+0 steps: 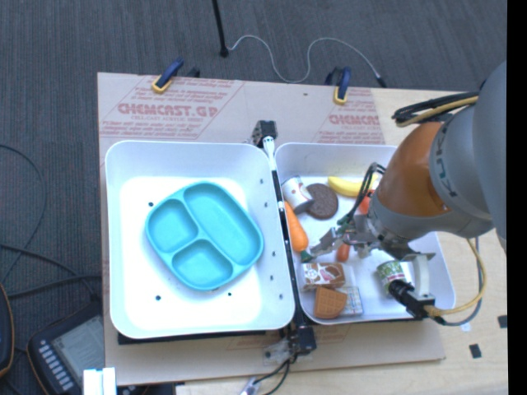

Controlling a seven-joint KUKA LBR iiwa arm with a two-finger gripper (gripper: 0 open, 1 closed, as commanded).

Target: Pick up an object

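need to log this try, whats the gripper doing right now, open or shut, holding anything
Gripper: low in the right bin, above the toy food beside the carrot; open or shut cannot be told, and no object is visibly held.

Blue divided plate; white bins; orange carrot; yellow banana; brown cookie.

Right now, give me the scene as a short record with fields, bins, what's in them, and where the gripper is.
left bin: holds a blue divided plate, three compartments
right bin: holds toy food
items in right bin: banana, brown cookie, carrot, waffle piece, small can
arm: reaches in from the right, over the right bin
gripper: low over the middle of the right bin, right of the carrot
bench: board held by two clamps at the far edge
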